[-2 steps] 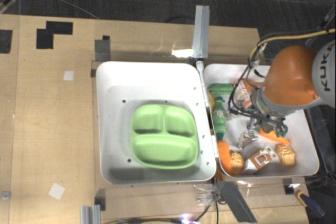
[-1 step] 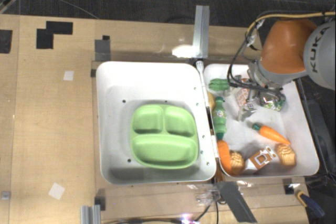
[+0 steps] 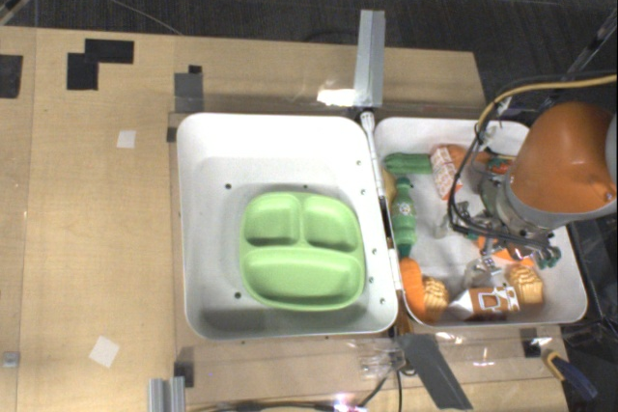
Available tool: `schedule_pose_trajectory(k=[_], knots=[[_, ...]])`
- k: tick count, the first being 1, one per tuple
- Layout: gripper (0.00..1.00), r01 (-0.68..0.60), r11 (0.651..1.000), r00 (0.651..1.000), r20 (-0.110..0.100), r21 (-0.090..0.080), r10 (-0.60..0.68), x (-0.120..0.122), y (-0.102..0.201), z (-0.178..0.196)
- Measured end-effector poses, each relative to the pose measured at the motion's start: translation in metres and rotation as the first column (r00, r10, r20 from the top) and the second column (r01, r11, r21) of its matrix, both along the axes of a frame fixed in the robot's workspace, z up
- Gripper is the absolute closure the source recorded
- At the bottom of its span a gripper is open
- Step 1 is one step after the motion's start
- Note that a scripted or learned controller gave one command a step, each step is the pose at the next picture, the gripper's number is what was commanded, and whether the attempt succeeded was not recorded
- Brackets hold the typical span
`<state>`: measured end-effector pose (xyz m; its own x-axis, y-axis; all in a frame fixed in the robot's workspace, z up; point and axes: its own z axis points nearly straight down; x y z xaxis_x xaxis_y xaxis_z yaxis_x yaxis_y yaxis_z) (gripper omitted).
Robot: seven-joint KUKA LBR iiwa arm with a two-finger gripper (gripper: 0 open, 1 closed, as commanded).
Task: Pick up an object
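Two bins point(image 3: 193, 207), arm point(image 3: 565, 159) hiding gripper

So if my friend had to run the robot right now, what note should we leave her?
Gripper: low over the right bin, wrist blocking it, so whether it is open or shut can't be seen.
Things: green bottle, orange toy and small packets lie in the right bin. A green divided plate lies in the left bin.
Done: arm is over the pile.
Left: nothing is seen held. Grab one thing and lift it.
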<state>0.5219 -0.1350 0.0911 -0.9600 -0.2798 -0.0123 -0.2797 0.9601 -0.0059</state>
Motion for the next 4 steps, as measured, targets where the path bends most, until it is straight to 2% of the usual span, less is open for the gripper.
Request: schedule_pose_trajectory(k=[1,2,3,4], knots=[[0.00,-0.001,1.000,1.000,0.002,0.000,0.001,0.001,0.000,0.000],[1.00,-0.004,1.000,1.000,0.022,-0.001,0.004,0.007,0.002,0.014],[1.00,-0.039,0.999,0.999,0.007,-0.004,0.039,0.059,-0.061,0.160],[1.00,0.037,0.999,0.999,-0.003,0.003,-0.037,0.126,-0.068,0.164]])
